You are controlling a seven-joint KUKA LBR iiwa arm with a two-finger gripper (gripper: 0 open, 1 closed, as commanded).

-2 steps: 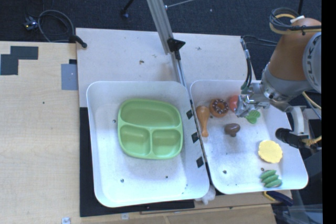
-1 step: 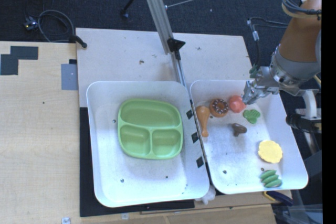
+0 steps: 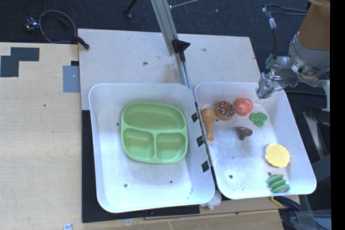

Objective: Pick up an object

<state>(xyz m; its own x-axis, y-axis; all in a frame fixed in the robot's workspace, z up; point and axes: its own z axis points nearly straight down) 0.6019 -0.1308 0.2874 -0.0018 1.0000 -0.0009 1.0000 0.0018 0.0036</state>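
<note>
Nearest in the right bin (image 3: 302,169) lie green pea pods (image 3: 277,183), then a yellow disc (image 3: 277,155); farther back sit a brown mushroom (image 3: 243,132), a green leafy piece (image 3: 259,119), a red tomato (image 3: 243,106), a chocolate donut (image 3: 225,110) and a drumstick (image 3: 208,123) by the dividing wall; the left bin (image 3: 102,169) bears a green compartment plate (image 3: 154,132); the gripper (image 3: 266,88) hangs over the right bin's far corner, nothing visible in it, open or closed I cannot tell.
</note>
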